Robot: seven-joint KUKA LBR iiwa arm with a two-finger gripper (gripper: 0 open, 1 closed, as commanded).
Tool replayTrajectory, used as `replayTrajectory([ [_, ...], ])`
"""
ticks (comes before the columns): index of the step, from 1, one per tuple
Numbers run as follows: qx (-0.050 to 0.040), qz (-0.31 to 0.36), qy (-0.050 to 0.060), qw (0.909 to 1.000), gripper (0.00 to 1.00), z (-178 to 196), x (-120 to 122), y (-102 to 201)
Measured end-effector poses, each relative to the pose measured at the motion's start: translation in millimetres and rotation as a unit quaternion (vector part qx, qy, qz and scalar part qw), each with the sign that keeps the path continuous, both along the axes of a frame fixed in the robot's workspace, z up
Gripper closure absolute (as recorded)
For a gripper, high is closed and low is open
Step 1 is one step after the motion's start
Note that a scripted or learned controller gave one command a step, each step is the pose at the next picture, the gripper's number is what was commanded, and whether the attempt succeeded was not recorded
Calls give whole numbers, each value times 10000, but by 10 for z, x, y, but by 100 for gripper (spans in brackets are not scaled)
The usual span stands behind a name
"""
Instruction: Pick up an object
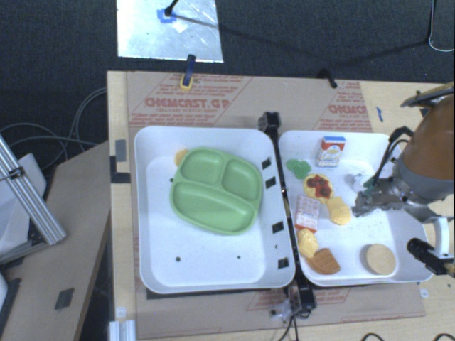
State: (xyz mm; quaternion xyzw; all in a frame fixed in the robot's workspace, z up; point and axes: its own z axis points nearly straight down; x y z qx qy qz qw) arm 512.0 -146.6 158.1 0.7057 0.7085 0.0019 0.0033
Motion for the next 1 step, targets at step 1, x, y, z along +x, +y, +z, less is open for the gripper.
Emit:
replayTrajectory([
  [1, 0, 2, 4, 10000, 100, 439, 52, -14],
])
